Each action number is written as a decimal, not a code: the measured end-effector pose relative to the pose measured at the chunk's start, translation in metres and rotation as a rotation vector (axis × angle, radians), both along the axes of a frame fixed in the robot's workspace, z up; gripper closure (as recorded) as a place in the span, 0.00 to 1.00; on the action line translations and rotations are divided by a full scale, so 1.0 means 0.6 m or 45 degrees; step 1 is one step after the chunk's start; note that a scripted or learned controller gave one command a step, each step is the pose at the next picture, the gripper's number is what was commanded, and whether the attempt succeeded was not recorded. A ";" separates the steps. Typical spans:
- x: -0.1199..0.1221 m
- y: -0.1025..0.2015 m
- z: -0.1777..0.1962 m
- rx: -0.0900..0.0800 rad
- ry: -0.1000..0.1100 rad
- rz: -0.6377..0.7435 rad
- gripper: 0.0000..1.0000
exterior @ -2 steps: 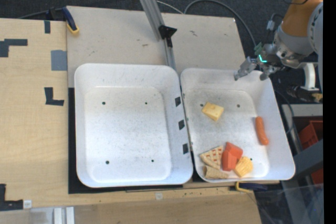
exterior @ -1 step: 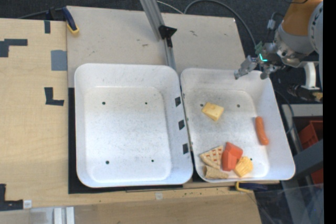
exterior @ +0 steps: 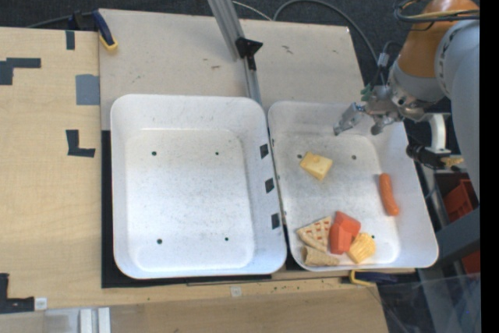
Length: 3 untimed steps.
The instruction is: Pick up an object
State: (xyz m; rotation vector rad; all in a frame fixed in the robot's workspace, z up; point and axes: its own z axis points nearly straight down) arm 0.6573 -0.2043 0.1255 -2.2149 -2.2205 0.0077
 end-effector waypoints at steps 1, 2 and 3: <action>-0.001 0.002 -0.065 -0.002 -0.004 0.000 0.00; 0.001 0.002 -0.044 -0.004 -0.008 0.002 1.00; 0.007 0.014 0.031 -0.001 -0.015 0.000 1.00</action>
